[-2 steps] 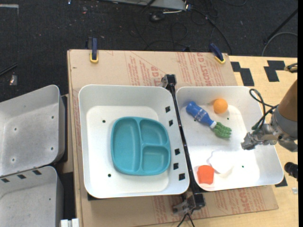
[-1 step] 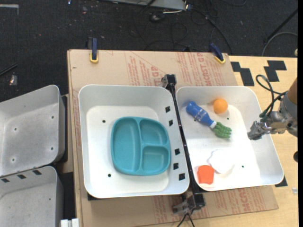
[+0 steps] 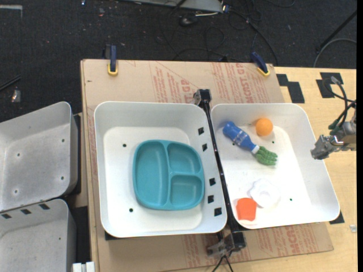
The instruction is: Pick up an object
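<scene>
At the near edge of the desk (image 3: 295, 239), a black clamp (image 3: 228, 243) gripped the seam where the two white bins met. Just beyond it, in the near corner of the right bin (image 3: 317, 180), lay an orange cup (image 3: 246, 208), and touching it on the far right side sat a white, rounded piece (image 3: 265, 192) that hardly stood out from the bin floor. Across the divider, the left bin (image 3: 113, 152) held a teal divided plate (image 3: 168, 174) with three compartments, lying flat at its middle.

Farther back in the right bin, a blue-handled brush (image 3: 241, 137) lay aslant, its green bristle head (image 3: 265, 156) pointing toward the near right. Just beyond the brush, near the far wall, rested a small orange ball (image 3: 264, 127), apart from the handle.

At the right rim of that bin, the gripper (image 3: 323, 147) hung at the wall's edge, outside the cluster of objects and well apart from the ball and brush. Nothing showed between the jaws, and whether they stood open or closed I cannot tell; they were too small and dark against the desk.

Along the far edge, two blue-and-yellow clamps (image 3: 113, 60) pinned the cardboard sheet down, and cables trailed over the dark floor (image 3: 45, 33) behind.
</scene>
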Robot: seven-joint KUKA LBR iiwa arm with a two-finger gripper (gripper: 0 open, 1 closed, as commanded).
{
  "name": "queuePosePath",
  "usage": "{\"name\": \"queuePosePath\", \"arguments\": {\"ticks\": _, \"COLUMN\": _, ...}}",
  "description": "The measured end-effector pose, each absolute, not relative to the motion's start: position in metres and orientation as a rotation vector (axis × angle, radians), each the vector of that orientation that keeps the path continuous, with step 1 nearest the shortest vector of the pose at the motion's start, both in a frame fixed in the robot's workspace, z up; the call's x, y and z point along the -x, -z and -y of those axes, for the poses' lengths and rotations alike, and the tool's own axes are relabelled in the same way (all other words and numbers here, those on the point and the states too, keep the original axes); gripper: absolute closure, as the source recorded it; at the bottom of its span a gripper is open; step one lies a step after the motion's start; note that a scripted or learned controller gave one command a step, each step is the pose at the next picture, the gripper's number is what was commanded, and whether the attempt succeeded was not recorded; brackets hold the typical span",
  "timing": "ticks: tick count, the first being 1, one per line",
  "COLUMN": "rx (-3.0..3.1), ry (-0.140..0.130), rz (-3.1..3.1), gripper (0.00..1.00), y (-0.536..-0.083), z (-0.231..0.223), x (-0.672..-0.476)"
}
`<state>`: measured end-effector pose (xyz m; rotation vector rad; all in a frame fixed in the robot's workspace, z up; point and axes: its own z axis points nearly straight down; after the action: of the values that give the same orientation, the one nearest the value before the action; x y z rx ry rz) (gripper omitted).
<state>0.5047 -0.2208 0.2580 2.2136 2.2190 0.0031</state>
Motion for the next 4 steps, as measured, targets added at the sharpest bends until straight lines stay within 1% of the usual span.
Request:
{"name": "queuePosePath", "arguments": {"ticks": 1, "rx": -2.212, "ry": -0.002, "rz": -2.228, "gripper": 1.0, "y": -0.25, "z": 0.165, "x": -0.532}}
{"name": "queuePosePath", "arguments": {"ticks": 2, "rx": -2.211, "ry": -0.004, "rz": -2.229, "gripper": 1.0, "y": -0.253, "z": 0.116, "x": -0.559}}
{"name": "queuePosePath", "arguments": {"ticks": 3, "rx": -2.213, "ry": -0.002, "rz": -2.227, "gripper": 1.0, "y": -0.25, "z": 0.075, "x": -0.579}}
{"name": "queuePosePath", "arguments": {"ticks": 4, "rx": -2.211, "ry": -0.003, "rz": -2.228, "gripper": 1.0, "y": -0.246, "z": 0.02, "x": -0.604}}
